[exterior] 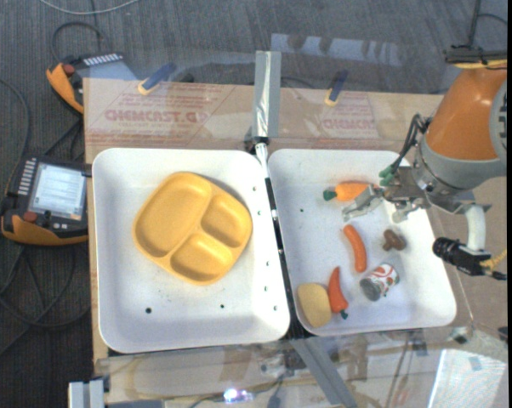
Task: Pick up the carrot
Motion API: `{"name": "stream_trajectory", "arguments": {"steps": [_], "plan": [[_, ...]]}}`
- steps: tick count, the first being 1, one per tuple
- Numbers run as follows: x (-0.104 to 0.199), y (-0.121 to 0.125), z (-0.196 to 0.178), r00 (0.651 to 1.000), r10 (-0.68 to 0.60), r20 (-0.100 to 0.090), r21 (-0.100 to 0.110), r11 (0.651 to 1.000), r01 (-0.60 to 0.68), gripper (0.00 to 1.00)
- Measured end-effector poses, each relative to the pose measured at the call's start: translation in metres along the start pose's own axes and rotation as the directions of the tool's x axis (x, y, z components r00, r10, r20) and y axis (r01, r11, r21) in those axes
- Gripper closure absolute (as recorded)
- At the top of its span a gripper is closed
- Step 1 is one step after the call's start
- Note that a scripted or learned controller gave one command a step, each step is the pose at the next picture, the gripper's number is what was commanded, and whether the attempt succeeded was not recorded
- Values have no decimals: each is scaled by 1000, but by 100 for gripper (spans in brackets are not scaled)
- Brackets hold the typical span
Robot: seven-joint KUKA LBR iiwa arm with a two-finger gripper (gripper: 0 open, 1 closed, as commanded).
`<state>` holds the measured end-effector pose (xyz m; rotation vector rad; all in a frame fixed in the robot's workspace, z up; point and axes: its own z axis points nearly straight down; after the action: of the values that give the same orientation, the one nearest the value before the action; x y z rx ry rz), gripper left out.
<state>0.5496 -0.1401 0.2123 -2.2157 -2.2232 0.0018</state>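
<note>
right bin (426, 308), sausage (355, 247) and can (378, 280) near carrot (348, 191)

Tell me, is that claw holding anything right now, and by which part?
Cannot be told. The two-finger gripper sits just beside the small orange carrot in the right white bin.

You can't see most of the arm (477, 117): the right edge cuts it off past the orange band. Its gripper (364, 204) partly overlaps the carrot (348, 191), so contact there is unclear. The small brown item (394, 240) is too small to identify. The orange pendant (62, 83) lies partly beneath cardboard.
</note>
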Motion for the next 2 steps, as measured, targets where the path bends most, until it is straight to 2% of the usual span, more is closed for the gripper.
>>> {"name": "stream_trajectory", "arguments": {"steps": [1, 2], "plan": [[-34, 53, 110, 1000, -8, 4, 0, 1000, 8, 0], [-28, 114, 127, 987, 163, 2, 28, 986, -163, 0]]}}
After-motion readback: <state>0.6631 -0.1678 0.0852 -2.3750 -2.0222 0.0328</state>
